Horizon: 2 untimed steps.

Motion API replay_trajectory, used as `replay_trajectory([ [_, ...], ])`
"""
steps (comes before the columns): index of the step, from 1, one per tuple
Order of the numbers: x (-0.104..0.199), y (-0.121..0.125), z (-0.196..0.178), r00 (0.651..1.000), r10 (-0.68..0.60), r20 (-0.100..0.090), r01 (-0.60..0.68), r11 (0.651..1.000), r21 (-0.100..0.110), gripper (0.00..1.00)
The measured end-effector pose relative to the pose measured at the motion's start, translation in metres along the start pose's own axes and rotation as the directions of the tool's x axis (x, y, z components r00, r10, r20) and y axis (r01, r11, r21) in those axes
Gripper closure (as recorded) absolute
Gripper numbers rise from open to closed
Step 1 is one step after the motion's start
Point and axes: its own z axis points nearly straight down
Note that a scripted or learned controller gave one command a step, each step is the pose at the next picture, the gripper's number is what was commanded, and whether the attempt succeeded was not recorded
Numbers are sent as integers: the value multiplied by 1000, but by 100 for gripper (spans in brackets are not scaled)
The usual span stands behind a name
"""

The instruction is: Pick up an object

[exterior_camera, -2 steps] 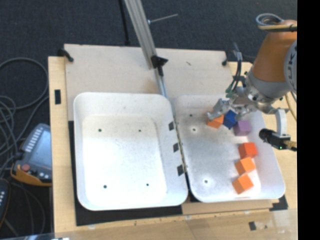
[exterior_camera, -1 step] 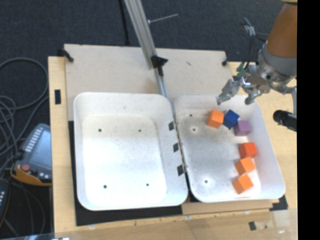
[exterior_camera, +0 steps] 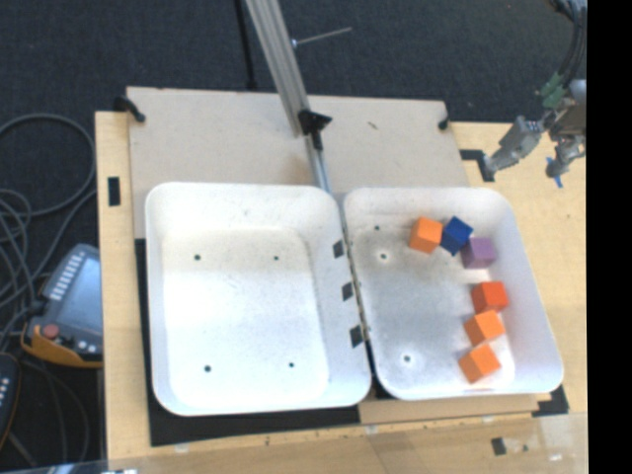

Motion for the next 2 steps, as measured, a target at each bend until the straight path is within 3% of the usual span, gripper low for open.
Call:
replay_trajectory([
  [1,-33,-62,123,1000,7,-3,-7,1000,18,0],
  [2,-33,-84,9,1000,1,1,-1,1000,0,0],
])
